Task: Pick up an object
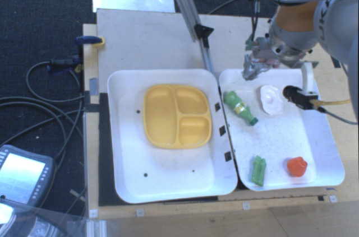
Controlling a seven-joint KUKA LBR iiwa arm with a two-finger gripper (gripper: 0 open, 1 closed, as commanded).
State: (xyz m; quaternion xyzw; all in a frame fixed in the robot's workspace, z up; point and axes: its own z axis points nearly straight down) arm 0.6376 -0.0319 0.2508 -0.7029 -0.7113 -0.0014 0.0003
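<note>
Green block (258, 170), red piece (297, 166) nearest; claw (251, 70) above right bin (331, 146) (grip state unclear).

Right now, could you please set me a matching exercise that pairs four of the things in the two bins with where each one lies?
Things:
1. yellow divided plate
2. green bottle
3. red object
4. white object

Places:
A. near right corner of the right bin
B. middle of the left bin
C. far part of the right bin, just below the gripper
D. right bin, close to the wall shared with the left bin

Pairs: 1-B, 2-D, 3-A, 4-C
</note>
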